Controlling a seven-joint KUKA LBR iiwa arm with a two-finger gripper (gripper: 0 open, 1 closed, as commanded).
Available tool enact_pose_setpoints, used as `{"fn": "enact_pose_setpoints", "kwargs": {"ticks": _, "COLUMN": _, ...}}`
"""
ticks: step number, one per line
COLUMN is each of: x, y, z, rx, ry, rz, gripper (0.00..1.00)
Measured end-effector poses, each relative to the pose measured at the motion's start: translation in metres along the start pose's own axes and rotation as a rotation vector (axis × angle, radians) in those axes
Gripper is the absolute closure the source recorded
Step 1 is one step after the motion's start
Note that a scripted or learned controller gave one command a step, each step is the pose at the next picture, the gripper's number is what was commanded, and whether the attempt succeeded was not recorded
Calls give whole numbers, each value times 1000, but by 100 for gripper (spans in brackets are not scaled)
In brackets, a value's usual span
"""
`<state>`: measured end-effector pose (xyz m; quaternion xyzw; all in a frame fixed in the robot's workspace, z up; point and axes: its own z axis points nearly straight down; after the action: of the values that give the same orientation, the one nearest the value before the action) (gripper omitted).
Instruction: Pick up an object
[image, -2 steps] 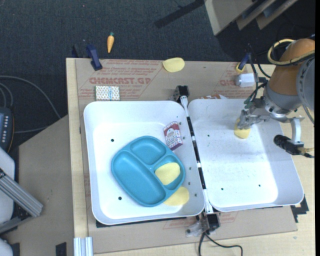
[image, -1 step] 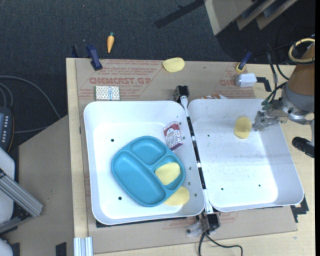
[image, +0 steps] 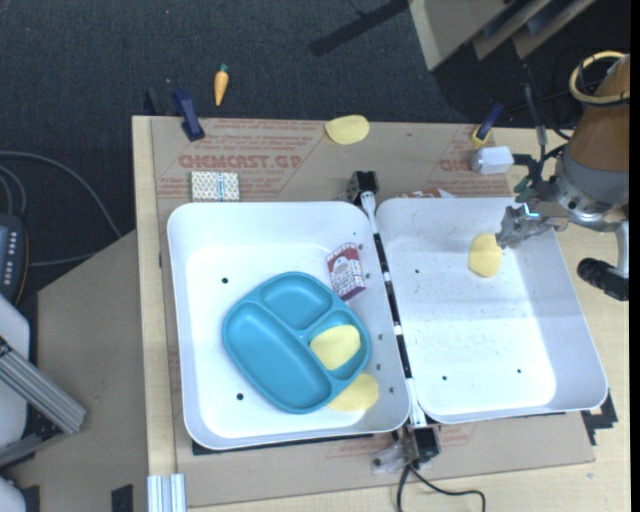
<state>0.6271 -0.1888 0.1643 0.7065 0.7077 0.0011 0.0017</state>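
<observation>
Near yellow piece (image: 354, 393): it lies at the near edge of the left bin (image: 200, 300), touching the blue plate (image: 290, 340).
Blue plate: it has sections and sits tilted in the left bin, with white floor open on its left and far sides.
Yellow lump on plate (image: 336, 345): it rests in the plate's right section.
Red and white packet (image: 346, 272): it is just past the plate, close to the wall between the bins.
Right bin (image: 480, 350): its near half is bare white floor (lots of room there).
Yellow object (image: 485, 256): it sits in the far part of the right bin, away from the walls.
Gripper (image: 512, 226): it is just right of the yellow object, very close, near the far right edge. I cannot tell if its claw is spread or pressed together.
Bench (image: 260, 160): beyond the bins lie another yellow piece (image: 347, 129) and a small checked packet (image: 215, 185).
</observation>
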Motion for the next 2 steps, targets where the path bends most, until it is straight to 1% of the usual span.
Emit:
{"fn": "enact_pose_setpoints", "kwargs": {"ticks": 1, "x": 0, "y": -1, "z": 1, "rx": 2, "ry": 0, "rz": 1, "gripper": 0}}
{"fn": "enact_pose_setpoints", "kwargs": {"ticks": 2, "x": 10, "y": 16, "z": 77, "rx": 7, "ry": 2, "rz": 1, "gripper": 0}}
